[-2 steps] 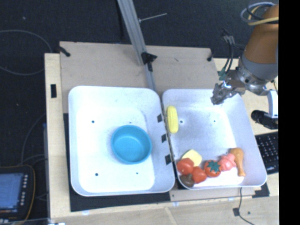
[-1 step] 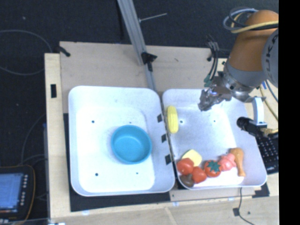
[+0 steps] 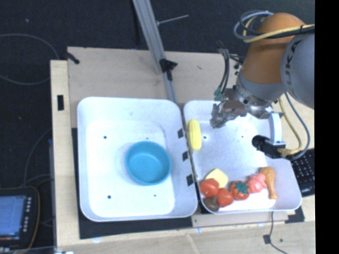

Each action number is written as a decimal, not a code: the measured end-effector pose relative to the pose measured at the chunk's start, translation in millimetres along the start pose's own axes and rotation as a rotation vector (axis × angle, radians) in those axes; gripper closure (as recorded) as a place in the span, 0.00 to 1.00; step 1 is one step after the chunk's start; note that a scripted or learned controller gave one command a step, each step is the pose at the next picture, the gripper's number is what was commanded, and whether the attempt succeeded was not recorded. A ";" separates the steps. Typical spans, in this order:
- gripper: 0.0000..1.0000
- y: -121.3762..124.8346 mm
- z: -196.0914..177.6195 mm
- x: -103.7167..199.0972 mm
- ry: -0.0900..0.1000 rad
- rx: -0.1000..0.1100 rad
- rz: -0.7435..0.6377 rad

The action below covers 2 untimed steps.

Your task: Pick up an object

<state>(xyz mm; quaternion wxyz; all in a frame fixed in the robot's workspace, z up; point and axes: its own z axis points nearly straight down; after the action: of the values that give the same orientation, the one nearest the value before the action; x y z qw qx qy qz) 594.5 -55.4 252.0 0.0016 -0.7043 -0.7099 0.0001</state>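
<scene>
My gripper (image 3: 219, 119) hangs over the far part of the right bin (image 3: 233, 144), with nothing visible between its fingers. A yellow corn cob (image 3: 194, 135) lies by that bin's left wall, a little left of and nearer than the gripper. Along the near edge sits a cluster of toy foods: a yellow wedge (image 3: 217, 177), red tomatoes (image 3: 210, 188), a red strawberry-like piece (image 3: 240, 190), a pink piece (image 3: 257, 182) and an orange drumstick (image 3: 269, 181). A blue bowl (image 3: 148, 162) sits in the left bin (image 3: 106, 136).
A grey metal post (image 3: 152, 36) slants up from between the two bins at the back. A black fitting (image 3: 265, 144) sticks into the right bin from its right side. Cables loop around the arm's wrist.
</scene>
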 end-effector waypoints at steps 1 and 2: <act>1.00 -13.5 10.4 44.0 -0.001 0.001 0.000; 1.00 -36.5 0.4 95.9 0.002 0.003 -0.002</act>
<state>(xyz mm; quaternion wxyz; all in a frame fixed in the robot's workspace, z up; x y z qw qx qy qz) 557.3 40.2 251.9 0.0031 -0.7036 -0.7106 0.0003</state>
